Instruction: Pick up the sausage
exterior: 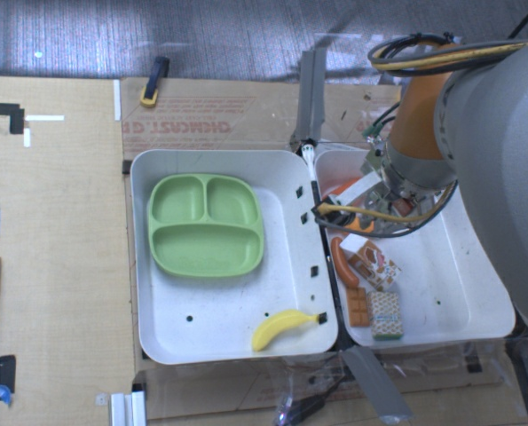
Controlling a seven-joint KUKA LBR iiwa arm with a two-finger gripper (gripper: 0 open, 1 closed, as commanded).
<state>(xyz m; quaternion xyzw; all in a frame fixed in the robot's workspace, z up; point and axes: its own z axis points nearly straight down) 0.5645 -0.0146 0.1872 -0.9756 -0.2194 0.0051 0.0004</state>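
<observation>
Grey and orange-banded, the robot arm reaches in from the right and hangs over the far end of the right white bin. Its wrist and looping cables cover the gripper, so whether the tool is spread or pressed together cannot be told, and nothing can be seen held in it.

The task's reddish-orange sausage lies along the left wall of the right bin, its length running from far to near. It sits just below the cable loop, apart from the arm's wrist. Touching its right side is a small printed snack packet. Nearer the camera lie an orange waffle-like block and, just beside it, a green-and-white patterned packet.

The left white bin holds a light green divided plastic plate with three compartments, set toward its far left. A yellow toy banana rests near that bin's front edge, well apart from the plate.
</observation>
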